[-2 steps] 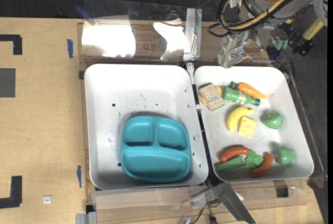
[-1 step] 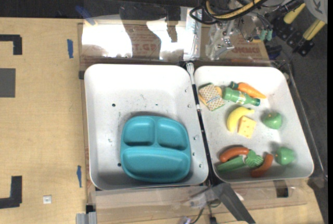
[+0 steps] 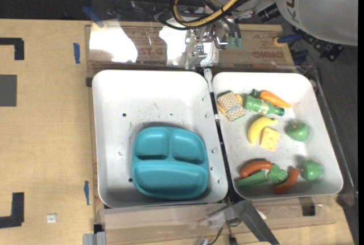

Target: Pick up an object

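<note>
The right bin (image 3: 318, 103) holds several toy foods: a waffle cracker (image 3: 230, 105), a green bottle (image 3: 261, 105), a carrot (image 3: 275, 98), a banana (image 3: 257, 127), a cheese wedge (image 3: 270, 138), two green apples (image 3: 297, 131) (image 3: 310, 170), a red sausage (image 3: 253, 167) and a green vegetable (image 3: 263, 177). The gripper (image 3: 202, 54) hangs above the back rim between the two bins, behind the toys. Nothing shows between its tips.
The left bin (image 3: 114, 113) carries a teal divided tray (image 3: 169, 163) at its front. Cables loop around the wrist above the bins. A clear plastic sheet and cardboard lie behind the bins. Blue tape marks sit on the wooden bench at left.
</note>
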Action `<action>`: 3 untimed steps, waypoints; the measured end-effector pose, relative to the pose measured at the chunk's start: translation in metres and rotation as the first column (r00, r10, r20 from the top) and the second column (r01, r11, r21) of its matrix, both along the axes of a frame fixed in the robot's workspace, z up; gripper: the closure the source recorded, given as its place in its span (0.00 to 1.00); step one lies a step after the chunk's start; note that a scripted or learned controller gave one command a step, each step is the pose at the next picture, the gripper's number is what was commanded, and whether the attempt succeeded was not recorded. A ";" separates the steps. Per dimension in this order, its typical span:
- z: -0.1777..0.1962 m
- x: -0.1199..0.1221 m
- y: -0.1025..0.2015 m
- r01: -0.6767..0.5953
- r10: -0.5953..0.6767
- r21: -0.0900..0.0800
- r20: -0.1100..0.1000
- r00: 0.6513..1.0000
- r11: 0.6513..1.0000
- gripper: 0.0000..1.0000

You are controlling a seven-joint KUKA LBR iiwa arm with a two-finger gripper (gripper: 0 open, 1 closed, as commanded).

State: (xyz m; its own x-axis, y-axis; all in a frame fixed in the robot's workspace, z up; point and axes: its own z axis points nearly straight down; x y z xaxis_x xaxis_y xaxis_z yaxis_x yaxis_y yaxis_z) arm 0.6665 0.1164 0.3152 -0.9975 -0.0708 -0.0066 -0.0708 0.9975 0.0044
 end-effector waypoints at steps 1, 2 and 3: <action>0.010 0.000 0.059 0.114 -0.114 0.001 0.002 0.993 0.993 1.00; 0.024 0.002 0.059 0.114 -0.114 0.004 0.012 0.993 0.993 1.00; 0.022 -0.007 0.111 0.230 -0.230 0.001 0.000 0.973 0.973 1.00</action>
